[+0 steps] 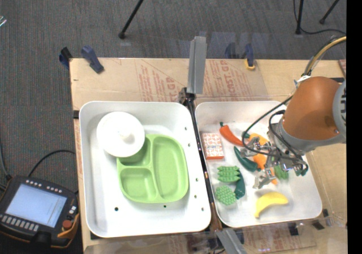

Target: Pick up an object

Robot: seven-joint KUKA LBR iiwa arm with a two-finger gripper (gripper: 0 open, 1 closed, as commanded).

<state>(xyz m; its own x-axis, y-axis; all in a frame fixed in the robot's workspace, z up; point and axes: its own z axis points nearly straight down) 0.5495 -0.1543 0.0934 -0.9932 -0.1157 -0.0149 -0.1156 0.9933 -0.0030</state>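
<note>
My gripper (264, 178) hangs low in the right bin (300, 207), under the orange wrist band, over a heap of toy food. Its metal fingers point down beside an orange piece (259, 159) and a dark green piece (246, 160). A yellow banana (270, 202) lies just below the fingertips, apart from them. Left of the gripper lie a green ridged toy (228, 173), a green round toy (225, 194), a red-orange pepper (230, 134) and a small red-and-white card box (212, 145). Nothing is visibly held between the fingers.
The left bin (90, 213) holds a green sectioned plate (164, 171) with a white round lid (120, 133) at its upper left. A grey post (197, 69) stands between the bins at the back. Cables loop beside the wrist.
</note>
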